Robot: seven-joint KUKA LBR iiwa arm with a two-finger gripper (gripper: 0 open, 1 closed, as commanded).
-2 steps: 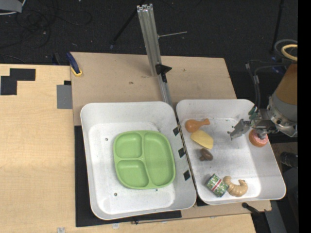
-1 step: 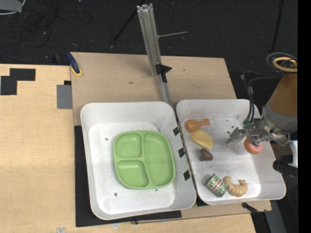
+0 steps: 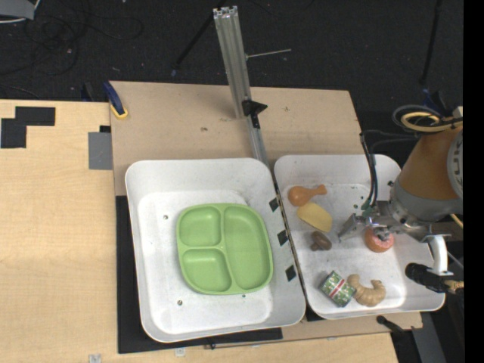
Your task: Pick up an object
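- Gripper (image 3: 376,229) sits low in the right bin (image 3: 344,174), near that bin's right side, with its metal fingers down around a small round red and pink object (image 3: 379,241); whether they are clamped on it or loose I cannot tell.
- Far to the gripper's left, in the left bin (image 3: 151,184), lies a light green plate (image 3: 224,249) with three compartments, flat and well apart from the gripper.
- Between the bins, left of the gripper, small black clips (image 3: 281,237) sit along the shared edge.
- Up and to the left of the gripper lies an orange drumstick-shaped piece (image 3: 305,194), its thin end pointing right.
- Just below that, left of the gripper, is a yellow wedge (image 3: 316,217), and touching its lower edge a small dark brown lump (image 3: 321,240).
- Below and left of the gripper lies a small green can (image 3: 336,288) with a patterned label, on its side.
- Directly below the gripper, just beside the can, is a tan, knobbly curved piece (image 3: 367,291), like a ginger root.
- The red and pink object is rounded and glossy, partly hidden by the fingers above it; it rests on the bin floor near the right wall.
- The arm (image 3: 432,174) comes in from the right of the gripper, its orange band above a grey wrist, leaning over the bin's right rim, with a dark cable (image 3: 371,174) running up from the gripper.
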